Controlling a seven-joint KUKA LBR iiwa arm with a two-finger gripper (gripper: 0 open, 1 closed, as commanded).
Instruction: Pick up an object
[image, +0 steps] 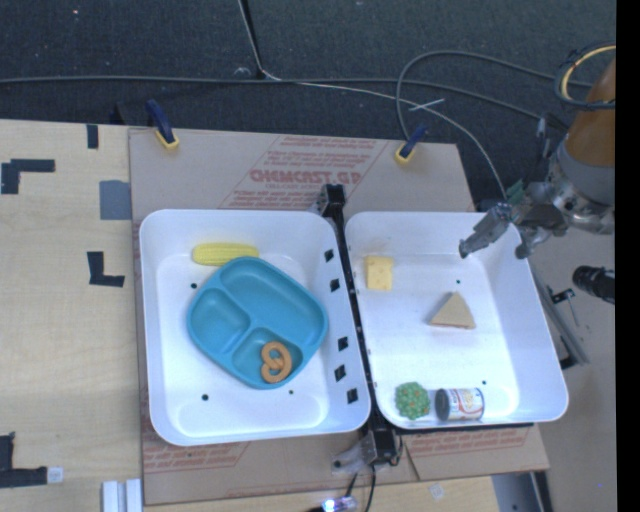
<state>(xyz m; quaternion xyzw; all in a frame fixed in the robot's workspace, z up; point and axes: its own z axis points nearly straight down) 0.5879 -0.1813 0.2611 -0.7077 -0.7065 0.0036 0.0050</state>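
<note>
The gripper (497, 235) hovers open and empty over the right white bin's (520, 330) upper edge, so the approach is under way; next it must descend onto the tan wedge-shaped piece (453, 312).

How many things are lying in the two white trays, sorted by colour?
Yellow or tan: 4, the corn cob, pretzel, cheese cube and wedge slice
Blue: 1, the divided plate
Green: 1, the broccoli
White and red: 1, the small can
Total: 7
</note>
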